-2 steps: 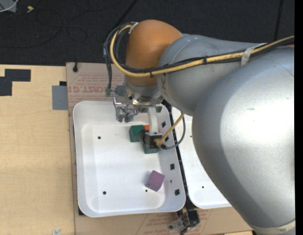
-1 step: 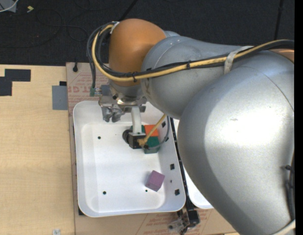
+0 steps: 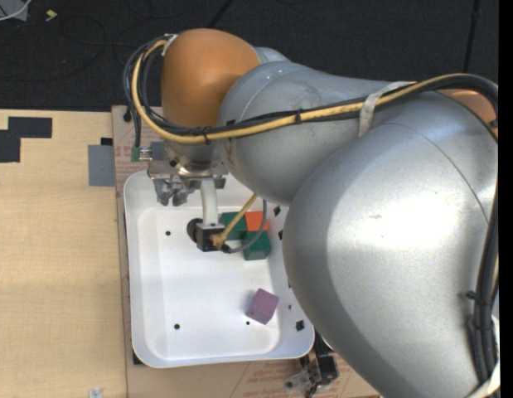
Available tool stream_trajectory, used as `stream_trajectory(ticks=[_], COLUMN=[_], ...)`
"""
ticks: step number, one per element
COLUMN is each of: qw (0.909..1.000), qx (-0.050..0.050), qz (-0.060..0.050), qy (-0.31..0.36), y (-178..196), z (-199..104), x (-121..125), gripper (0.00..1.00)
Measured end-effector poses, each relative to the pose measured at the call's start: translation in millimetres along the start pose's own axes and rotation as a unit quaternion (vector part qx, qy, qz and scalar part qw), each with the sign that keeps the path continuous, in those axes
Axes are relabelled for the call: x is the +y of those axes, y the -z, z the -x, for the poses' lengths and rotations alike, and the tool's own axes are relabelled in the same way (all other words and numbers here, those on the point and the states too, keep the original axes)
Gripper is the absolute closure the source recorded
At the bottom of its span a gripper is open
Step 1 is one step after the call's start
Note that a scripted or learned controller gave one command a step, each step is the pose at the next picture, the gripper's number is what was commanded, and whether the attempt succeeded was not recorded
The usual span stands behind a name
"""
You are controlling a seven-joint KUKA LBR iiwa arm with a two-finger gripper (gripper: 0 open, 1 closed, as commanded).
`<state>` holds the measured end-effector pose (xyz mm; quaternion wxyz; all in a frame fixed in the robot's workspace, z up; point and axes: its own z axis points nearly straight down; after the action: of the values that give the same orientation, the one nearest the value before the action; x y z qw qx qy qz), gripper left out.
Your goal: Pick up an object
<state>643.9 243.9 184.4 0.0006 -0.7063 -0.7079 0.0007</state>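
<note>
The grey arm (image 3: 389, 222) reaches in from the right edge, and its nearest link bulges, huge and rounded, across the lower right of the frame. It narrows toward the upper middle, where the orange band (image 3: 202, 73) sits like a dome above the wrist. Beneath that band the end effector (image 3: 175, 191) points straight down, left of the frame's centre.

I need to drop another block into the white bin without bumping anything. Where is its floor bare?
Bare floor: the wide patch of the bin between its left wall and the purple block, down to the near wall. Crowded: the far part, where the green block and orange block sit close beside the gripper.
</note>
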Motion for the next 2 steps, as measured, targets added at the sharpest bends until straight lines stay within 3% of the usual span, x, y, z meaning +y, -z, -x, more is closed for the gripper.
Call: stream_trajectory(ticks=[1,2], qw=[1.0,1.0], qx=[0.0,-0.001], qz=[0.0,-0.006], qy=[0.0,0.001], y=[17.8,16.1], z=[1.1,0.0], x=[0.2,-116.7], gripper=[1.0,1.0])
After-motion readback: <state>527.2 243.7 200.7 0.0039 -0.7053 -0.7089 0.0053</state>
